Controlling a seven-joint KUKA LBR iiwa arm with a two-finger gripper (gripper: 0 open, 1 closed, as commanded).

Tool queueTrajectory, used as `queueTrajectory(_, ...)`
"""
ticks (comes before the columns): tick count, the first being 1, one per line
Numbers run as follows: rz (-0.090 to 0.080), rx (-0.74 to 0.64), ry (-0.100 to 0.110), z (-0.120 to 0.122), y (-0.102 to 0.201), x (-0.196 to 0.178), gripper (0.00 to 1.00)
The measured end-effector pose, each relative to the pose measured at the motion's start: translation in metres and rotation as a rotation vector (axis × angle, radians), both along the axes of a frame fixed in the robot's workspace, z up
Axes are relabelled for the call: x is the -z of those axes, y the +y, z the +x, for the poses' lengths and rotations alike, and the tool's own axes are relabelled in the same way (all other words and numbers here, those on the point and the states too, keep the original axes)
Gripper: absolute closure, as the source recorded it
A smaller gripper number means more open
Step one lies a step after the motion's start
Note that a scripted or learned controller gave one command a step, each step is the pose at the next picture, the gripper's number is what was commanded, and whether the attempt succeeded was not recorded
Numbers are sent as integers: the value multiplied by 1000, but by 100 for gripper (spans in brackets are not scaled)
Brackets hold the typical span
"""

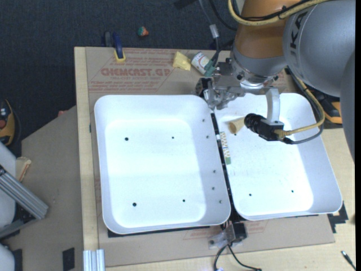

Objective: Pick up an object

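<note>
Fingers' state: cannot tell; gripper (217, 97) sits at right bin's (293, 202) 11 o'clock corner. Bench board (135, 72) at 12 o'clock reads "CHEMCAST".

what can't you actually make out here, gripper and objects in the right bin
- Gripper, camera view: the wrist above hides its fingers; open or shut unclear.
- Tan piece in the right bin: too small to identify.
- Thin strip by the bins' shared edge: too small to identify.
- Arm: cut off by the top edge.
</note>
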State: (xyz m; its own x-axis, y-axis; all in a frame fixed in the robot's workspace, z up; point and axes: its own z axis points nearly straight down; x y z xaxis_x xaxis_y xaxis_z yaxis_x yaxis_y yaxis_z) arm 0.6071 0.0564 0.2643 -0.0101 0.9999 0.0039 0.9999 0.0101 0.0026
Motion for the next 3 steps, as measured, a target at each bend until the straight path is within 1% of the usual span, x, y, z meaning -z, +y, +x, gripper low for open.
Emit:
queueTrajectory(1, -1, 4, -13, 19, 39, -113, 100)
queueTrajectory(2, -4, 5, 18, -47, 82, 1, 100)
queueTrajectory(3, -3, 10, 2, -43, 79, -16, 100)
